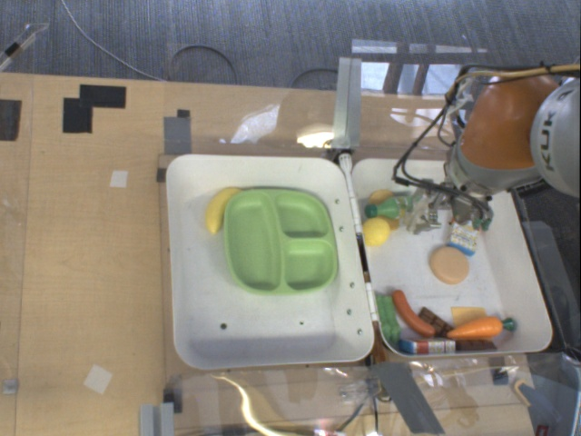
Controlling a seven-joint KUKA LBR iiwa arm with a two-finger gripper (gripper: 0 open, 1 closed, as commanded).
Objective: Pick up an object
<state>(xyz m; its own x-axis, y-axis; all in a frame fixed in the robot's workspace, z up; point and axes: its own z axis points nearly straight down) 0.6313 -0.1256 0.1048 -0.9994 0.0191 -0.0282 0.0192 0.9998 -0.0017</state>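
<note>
two white bins sit side by side on the wooden bench: the left bin [195, 325] and the right bin [531, 289], their inner walls touching. one grey arm [508, 134] with an orange band reaches in from the right and hangs over the upper part of the right bin. one green divided plate [277, 241] lies in the middle of the left bin, with three compartments. one banana [216, 209] lies at the plate's upper left edge, partly tucked under it.

the gripper [445, 209] is low over the right bin, near its upper middle; its tip is a dark tangle and i cannot tell how far apart it stands or whether it has hold of anything.

in the right bin, counted: one round tan disc [449, 265] in the middle; one small white and blue carton [464, 237] just above the disc, near the gripper; one lemon [376, 232] by the left wall; one green thing [385, 209] just above the lemon; one carrot [477, 328], one red sausage [413, 313] and one cheese wedge [468, 314] along the lower edge. smaller pieces there are too jumbled to count.
</note>
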